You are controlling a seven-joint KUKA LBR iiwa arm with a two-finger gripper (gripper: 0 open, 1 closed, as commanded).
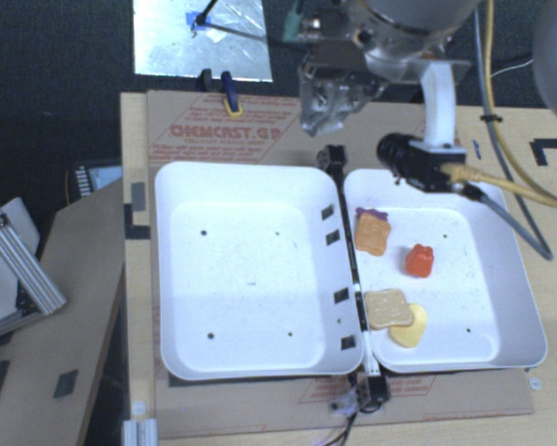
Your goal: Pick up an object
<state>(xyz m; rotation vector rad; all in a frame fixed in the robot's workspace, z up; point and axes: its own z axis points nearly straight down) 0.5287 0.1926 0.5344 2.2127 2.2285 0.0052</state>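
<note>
Objects for picking lie in the right bin point(501, 277): an orange waffle-like piece point(373, 234) with a purple bit at its far edge, a red pepper-shaped toy point(419, 260), a tan toast-like slice point(388, 308) and, touching it, a pale yellow rounded piece point(410, 329). All four sit toward that bin's left half, near the divider. Red print reading "CHEMCAST" shows on the brown board point(224, 130) under the bins, beyond the left bin point(241, 277). That bin is smooth white plastic with rounded corners. The grey arm hangs high over the far edge of the surface point(538, 137), its gripper point(326, 110) above the board and clear of both bins; whether it is parted or closed cannot be told. Nothing is seen between its fingers.
</note>
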